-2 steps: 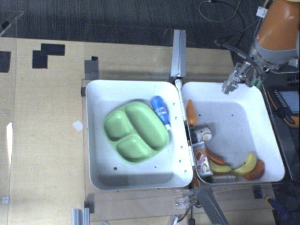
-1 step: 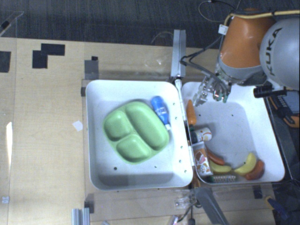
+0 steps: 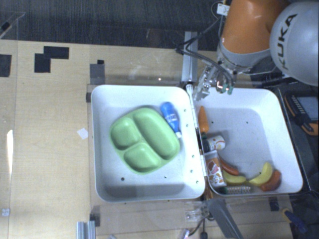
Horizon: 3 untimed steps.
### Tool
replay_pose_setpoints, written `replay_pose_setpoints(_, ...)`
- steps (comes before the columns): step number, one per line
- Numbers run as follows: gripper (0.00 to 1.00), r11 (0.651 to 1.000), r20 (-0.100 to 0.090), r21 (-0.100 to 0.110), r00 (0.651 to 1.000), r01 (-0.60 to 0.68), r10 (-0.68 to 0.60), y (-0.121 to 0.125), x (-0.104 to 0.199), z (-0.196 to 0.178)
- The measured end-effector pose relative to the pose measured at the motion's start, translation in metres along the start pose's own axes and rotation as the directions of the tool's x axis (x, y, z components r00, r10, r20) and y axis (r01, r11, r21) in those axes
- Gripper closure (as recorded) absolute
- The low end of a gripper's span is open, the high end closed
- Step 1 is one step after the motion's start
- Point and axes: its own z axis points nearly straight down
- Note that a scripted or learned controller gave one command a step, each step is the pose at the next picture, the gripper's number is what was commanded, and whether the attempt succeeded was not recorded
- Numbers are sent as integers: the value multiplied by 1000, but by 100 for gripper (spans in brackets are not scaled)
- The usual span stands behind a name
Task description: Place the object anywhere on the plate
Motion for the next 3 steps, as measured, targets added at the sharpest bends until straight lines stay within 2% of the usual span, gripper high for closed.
replay_pose_setpoints(1,100,987,-5,0,987,159,-159,35,54,68)
replay_pose_setpoints(2,100,839,-5,-3,839,545,-545,70,118,84)
replay_pose_setpoints(3,0,839,-5,-3,839,544,-544,70,118,84)
